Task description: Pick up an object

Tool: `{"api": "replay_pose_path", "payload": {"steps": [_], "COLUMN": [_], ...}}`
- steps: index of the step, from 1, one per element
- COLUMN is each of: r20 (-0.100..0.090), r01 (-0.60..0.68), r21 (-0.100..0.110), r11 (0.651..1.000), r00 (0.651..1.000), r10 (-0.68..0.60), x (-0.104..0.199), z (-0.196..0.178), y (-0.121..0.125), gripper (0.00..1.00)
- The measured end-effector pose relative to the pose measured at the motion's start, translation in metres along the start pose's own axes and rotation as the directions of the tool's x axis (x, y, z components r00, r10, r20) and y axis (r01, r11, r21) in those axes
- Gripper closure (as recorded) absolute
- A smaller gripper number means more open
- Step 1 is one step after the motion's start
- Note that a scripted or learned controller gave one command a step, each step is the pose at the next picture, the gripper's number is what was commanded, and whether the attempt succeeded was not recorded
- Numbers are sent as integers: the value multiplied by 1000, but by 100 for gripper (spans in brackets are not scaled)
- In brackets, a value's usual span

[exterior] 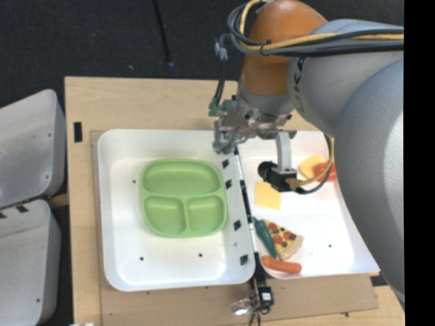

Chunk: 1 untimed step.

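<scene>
gripper hangs over the rim between the two bins, can't tell if it's spread or pinched. green plate in left bin, yellow block and pizza slice in right bin

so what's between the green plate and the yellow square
Just the two bins' meeting rims, seen in the camera view; no object between plate and yellow square.

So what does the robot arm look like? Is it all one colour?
No. The arm is big, smooth and grey, with a rounded orange band above the wrist. Yellow and black cables loop over the orange part. Below it sits a small grey metal end effector.
</scene>
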State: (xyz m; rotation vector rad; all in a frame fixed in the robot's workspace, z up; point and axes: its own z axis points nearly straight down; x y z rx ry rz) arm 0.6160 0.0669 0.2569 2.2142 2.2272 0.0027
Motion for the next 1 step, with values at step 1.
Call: {"api": "replay_pose_path", "payload": {"steps": [1], "r20": [1], "r01": [-3], "r21": [2], "r11": [1000], "r00": [1000], "r10": [3], "x": [-3], "z": [0], "y": [-1], "gripper": [0]}}
